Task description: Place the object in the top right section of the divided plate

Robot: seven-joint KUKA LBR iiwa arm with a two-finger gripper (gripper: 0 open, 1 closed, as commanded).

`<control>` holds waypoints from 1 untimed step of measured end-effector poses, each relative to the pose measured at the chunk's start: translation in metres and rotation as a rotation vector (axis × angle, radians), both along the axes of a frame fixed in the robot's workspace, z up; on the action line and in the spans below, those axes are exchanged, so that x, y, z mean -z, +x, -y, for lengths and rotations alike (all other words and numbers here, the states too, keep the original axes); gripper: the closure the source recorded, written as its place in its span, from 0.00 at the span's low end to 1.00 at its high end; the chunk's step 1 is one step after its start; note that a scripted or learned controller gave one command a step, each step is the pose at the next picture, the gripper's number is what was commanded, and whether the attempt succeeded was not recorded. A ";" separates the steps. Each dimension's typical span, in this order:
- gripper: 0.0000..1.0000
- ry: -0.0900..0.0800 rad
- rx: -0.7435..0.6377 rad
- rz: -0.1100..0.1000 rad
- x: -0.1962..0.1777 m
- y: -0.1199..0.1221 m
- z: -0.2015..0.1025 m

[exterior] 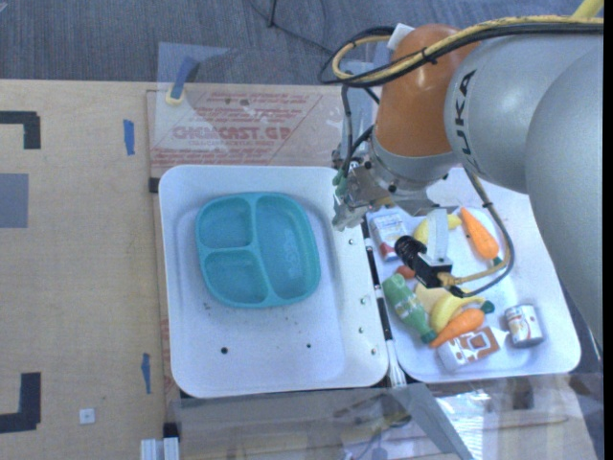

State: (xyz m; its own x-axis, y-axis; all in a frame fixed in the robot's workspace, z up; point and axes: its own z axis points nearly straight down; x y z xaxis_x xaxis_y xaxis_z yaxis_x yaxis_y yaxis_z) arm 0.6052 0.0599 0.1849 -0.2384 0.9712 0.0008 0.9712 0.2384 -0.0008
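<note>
Camera view: gripper [347, 209] sits over the right bin's [556, 286] left edge, finger state can't tell; small light rigid toy food [436, 300] piled there, likely slippery, pinch across narrow middle; divided plate [257, 248] in left bin.

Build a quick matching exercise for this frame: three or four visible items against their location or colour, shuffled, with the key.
Items:
1. divided plate
2. small can
3. carrot
4. green bottle

Descriptions:
A. orange, near the right bin's upper edge
B. teal, in the left bin
C. lying along the right bin's left side
D. near the right bin's lower right corner

Pairs: 1-B, 2-D, 3-A, 4-C
</note>
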 end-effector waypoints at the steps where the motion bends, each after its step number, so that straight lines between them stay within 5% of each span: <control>1: 1.00 0.000 -0.002 0.003 0.008 0.009 -0.080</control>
State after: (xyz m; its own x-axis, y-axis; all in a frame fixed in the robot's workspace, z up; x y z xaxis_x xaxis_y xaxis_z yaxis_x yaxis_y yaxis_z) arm 0.6137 0.1395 0.1769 -0.2406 0.9706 -0.0001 0.9706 0.2406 0.0025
